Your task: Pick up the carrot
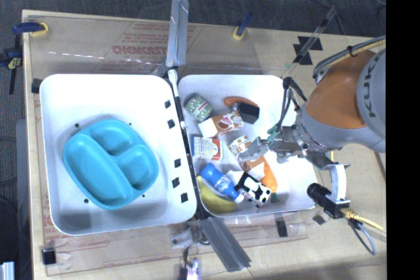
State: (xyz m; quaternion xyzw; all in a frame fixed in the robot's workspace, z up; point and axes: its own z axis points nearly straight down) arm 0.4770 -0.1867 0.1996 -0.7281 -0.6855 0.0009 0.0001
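Right bin [289, 85] crowded — carrot [268, 173] beside cow toy [257, 191], end effector [257, 149] above, grip unclear.

Red print on the bench [141, 42]: big red letters under the clear sheet, far off to the upper left of the gripper [254, 153]. They sit upside down and look like "CHEMCAST", with smaller red lines above that are too small to read
Letters on the arm [351, 105]: dark letters on the grey part, to the upper right of the gripper. They look like "KU", and the rest runs off the edge
Small packs [230, 122] in the right bin [226, 80]: they have colored labels, just up and left of the gripper, but the words are too tiny to read
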